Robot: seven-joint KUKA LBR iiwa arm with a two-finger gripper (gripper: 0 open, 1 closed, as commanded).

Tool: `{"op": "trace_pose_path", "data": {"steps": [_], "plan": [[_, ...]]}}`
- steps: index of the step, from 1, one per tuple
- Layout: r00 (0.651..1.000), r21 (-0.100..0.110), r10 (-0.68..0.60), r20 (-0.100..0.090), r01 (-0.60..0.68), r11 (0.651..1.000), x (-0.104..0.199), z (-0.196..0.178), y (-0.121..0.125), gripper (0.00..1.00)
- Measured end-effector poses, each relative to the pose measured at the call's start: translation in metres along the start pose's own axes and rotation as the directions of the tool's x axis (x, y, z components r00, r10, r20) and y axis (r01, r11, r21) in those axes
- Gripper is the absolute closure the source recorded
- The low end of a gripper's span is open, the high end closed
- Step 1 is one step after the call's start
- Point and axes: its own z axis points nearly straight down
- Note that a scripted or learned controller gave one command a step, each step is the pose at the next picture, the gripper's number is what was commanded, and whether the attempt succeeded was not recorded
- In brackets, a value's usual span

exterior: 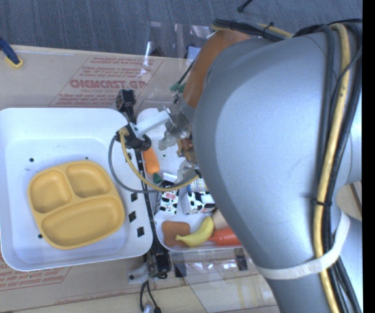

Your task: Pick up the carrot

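Note:
An orange carrot (151,163) lies in the right bin (163,243), close to its left wall, with its length running up and down the view. The gripper (168,133) hangs just above and to the right of the carrot's upper end, low in the bin. The grey arm (272,149) hides most of the right bin and the wrist. A looping yellow cable (130,163) passes beside the carrot.
The left bin (11,149) holds a yellow divided plate (76,202). At the right bin's near end lie a banana (197,233), a brown sausage (174,228), a red-orange long piece (225,237) and black-and-white patterned items (169,203).

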Motion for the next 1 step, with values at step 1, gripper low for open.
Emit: {"op": "trace_pose_path", "data": {"steps": [1], "plan": [[1.000,-0.002,-0.001,-0.003,0.001,1.000,0.0032,-0.0003,-0.0082,0.00]]}}
